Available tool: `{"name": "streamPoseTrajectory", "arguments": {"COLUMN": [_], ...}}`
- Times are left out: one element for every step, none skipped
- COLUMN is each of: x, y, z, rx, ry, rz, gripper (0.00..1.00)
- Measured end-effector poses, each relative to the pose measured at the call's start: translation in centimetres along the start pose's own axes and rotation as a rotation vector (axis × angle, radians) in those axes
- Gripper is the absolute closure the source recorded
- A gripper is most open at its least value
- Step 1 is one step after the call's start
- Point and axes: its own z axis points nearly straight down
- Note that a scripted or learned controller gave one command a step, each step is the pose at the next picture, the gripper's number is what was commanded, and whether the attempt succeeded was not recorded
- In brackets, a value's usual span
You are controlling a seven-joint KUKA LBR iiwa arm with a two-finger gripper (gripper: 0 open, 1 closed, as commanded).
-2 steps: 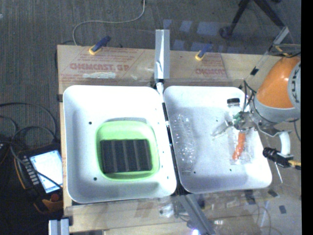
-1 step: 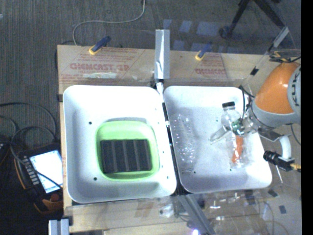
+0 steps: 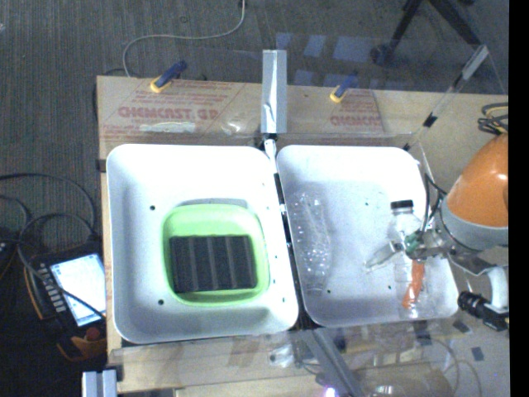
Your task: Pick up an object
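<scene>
In the left bin [image 3: 136, 188] lies a green tub [image 3: 183, 222] with a dark ribbed inside. The right bin [image 3: 355, 176] holds a crumpled clear plastic bottle [image 3: 310, 231] along its left wall. A small clear bottle with a black cap [image 3: 402, 214] stands near the bin's right side. Below it, by the right wall, lies a thin orange object [image 3: 415, 284]. The arm's orange band [image 3: 488, 190] sits over the bin's right rim. My gripper [image 3: 411, 245] hangs low between the capped bottle and the orange object, close to both.
A metal post [image 3: 274, 89] stands behind the seam between the bins. Two clamps with yellow and blue handles [image 3: 168, 76] sit on the cardboard at the back. Cables and a tablet [image 3: 70, 281] lie on the floor to the left.
</scene>
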Motion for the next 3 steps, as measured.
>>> {"name": "streamPoseTrajectory", "arguments": {"x": [-1.1,-0.9,3.0], "y": [0.7,0.8,4.1], "z": [2.7,1.8,-6.3], "rx": [-0.015,-0.016,0.000], "ry": [0.009,0.011,-0.001], "rz": [-0.007,-0.009,-0.254], "gripper": [0.00,1.00,1.00]}}
